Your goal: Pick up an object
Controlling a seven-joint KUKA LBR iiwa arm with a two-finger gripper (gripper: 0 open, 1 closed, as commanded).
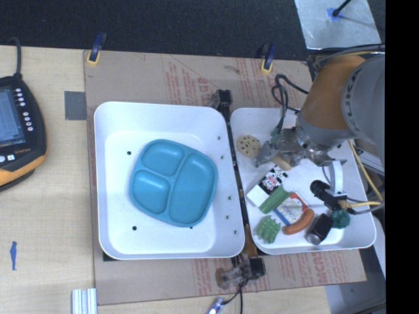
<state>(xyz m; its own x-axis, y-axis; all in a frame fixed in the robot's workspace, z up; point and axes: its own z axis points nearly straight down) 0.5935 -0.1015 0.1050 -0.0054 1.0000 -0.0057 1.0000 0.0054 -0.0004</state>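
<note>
The arm reaches in from the right over the right bin (249, 120). My gripper (275, 152) hangs low in the bin's upper middle, just right of a round tan cookie (247, 144). Below it lie a black-and-white patterned block (272, 178), a green stick (273, 199), a green knobbly piece (267, 229), a sausage (299, 222), a small card packet (289, 209), a black cylinder (319, 229) and a dark green toy (339, 218). The wrist hides whatever sits under the fingers.
The left bin (111, 234) holds a blue divided plate (173, 182). A handheld control pendant (16, 126) lies at the bench's left edge. Clamps (96, 46) grip the cardboard sheet at the back. Cables trail along the right bin's right side.
</note>
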